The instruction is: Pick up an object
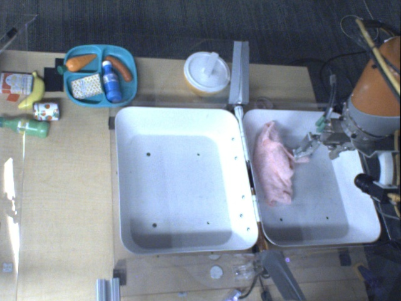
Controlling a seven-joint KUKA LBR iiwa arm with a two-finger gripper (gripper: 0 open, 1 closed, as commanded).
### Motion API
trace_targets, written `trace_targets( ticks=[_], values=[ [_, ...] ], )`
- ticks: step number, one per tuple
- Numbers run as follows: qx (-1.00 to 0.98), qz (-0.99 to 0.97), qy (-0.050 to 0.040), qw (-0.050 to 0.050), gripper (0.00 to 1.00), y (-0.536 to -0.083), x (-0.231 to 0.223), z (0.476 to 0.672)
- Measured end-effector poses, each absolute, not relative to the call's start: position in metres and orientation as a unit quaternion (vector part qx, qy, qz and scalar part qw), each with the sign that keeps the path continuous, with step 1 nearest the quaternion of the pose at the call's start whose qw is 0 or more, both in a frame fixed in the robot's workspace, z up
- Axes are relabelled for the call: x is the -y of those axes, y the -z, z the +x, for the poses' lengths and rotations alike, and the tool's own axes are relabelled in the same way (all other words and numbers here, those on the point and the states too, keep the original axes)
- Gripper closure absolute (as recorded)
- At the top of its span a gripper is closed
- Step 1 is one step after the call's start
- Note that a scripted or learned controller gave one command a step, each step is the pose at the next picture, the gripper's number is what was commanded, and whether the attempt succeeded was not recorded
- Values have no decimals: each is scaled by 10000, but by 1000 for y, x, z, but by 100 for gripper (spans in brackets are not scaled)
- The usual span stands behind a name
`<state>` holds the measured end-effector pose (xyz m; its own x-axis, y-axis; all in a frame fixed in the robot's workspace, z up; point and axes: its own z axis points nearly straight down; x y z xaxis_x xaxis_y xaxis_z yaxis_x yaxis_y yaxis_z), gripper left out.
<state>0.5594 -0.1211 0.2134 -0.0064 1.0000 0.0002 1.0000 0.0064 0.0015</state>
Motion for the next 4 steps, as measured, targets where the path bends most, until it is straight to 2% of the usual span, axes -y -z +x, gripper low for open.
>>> trace_targets(
  ticks=[1, 2, 3, 4],
  values=[
    [-7230, 6907, -56, 77, 0, -92, 129, 624],
    [-7229, 6909, -55, 76, 0, -92, 129, 624],
    [-7686, 6397, -31, 65, 0, -91, 91, 656],
    [-7693, 6389, -57, 78, 100, -103, 89, 658]
  ],
)
